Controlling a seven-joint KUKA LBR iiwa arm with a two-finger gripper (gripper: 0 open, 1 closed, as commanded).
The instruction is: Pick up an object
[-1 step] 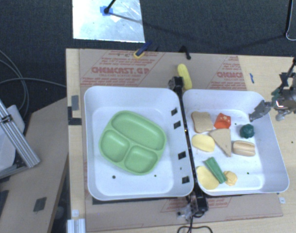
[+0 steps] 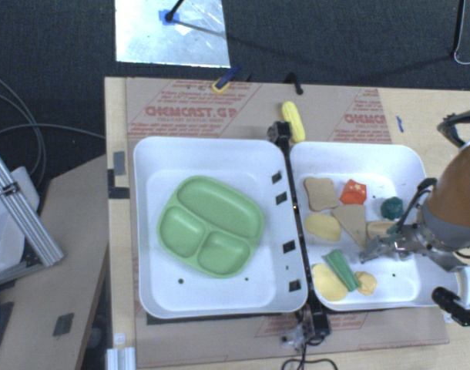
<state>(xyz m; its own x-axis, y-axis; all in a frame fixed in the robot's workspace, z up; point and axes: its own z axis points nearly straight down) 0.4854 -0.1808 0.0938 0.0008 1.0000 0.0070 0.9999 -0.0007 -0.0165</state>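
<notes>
Flanking white bins (image 2: 219, 149) — cardboard-lined bench (image 2: 196, 110)

A divided plate (image 2: 210, 226) lies in the left bin (image 2: 154, 168); food pieces (image 2: 339, 241) in the right bin (image 2: 404, 160).

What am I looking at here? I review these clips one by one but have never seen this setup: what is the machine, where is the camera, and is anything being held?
One camera, fixed above the bench, looks down at a slant. The bench bears two shallow white bins side by side. The left bin holds a green divided plate. The right bin holds toy food: a tan bread slice, a red piece, a dark green ball, yellow pieces and a green stick. A yellow corn cob lies outside, behind the bins. The grey arm with the orange band reaches in from the right; its gripper is low over the right bin's items. I cannot tell whether it holds anything.
</notes>
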